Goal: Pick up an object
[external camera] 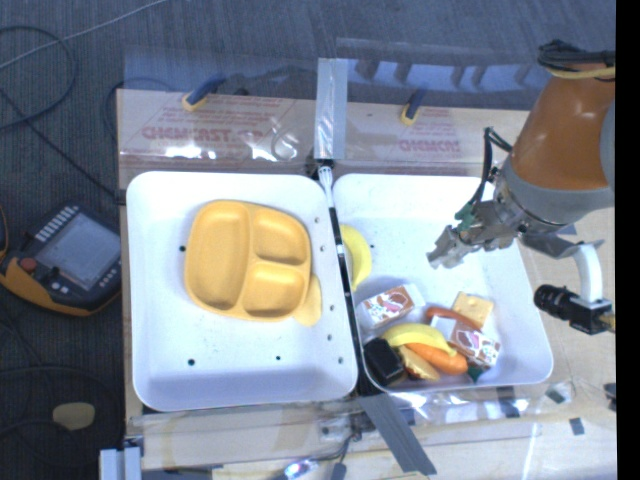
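**Q:** Camera view, from above and at a slant: where is your gripper [447, 253], and why there?

**A:** I reach in from the right and hang over the bare upper part of the right bin [400, 193], above its floor. My judgement is that I hover here because the objects lie heaped nearer the front wall, so I must come down and toward them. How far my hand is spread I cannot tell; nothing shows in it.

**Q:** Which object is the candidate, and how does it lie?

**A:** The pile sits in the bin's lower half: a small wrapped packet [387, 305], a banana [415, 337], a carrot [438, 357] and a tan block [473, 310], touching or overlapping. The carrot's long axis runs roughly left to right, dropping slightly rightward, its tip toward the right. The banana curves just above it.

**Q:** And the left bin [160, 363]?

**A:** It bears a yellow divided tray [250, 258], well apart from me.
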Controlling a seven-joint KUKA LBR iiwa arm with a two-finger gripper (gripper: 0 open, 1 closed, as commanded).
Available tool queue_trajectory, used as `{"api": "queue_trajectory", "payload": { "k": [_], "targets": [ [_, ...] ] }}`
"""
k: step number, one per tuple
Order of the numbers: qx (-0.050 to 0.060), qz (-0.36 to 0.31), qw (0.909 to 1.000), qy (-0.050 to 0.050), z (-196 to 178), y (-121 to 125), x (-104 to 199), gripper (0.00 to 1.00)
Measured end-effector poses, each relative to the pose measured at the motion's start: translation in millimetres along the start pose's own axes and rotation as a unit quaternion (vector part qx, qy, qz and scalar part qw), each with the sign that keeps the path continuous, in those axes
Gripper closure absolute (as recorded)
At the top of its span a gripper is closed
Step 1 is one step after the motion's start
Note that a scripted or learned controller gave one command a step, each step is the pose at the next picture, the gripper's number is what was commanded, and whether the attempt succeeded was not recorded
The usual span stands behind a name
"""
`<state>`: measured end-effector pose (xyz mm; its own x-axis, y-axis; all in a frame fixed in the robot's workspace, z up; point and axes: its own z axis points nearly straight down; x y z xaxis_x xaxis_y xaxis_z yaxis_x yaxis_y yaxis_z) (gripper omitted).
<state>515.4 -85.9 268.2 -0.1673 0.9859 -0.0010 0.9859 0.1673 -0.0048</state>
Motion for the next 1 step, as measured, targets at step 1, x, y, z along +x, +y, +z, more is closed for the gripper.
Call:
{"api": "queue_trajectory", "payload": {
  "k": [1],
  "targets": [
    [0.000,0.000,1.0000,0.000,0.1,0.0,0.0,0.00]
  ]
}}
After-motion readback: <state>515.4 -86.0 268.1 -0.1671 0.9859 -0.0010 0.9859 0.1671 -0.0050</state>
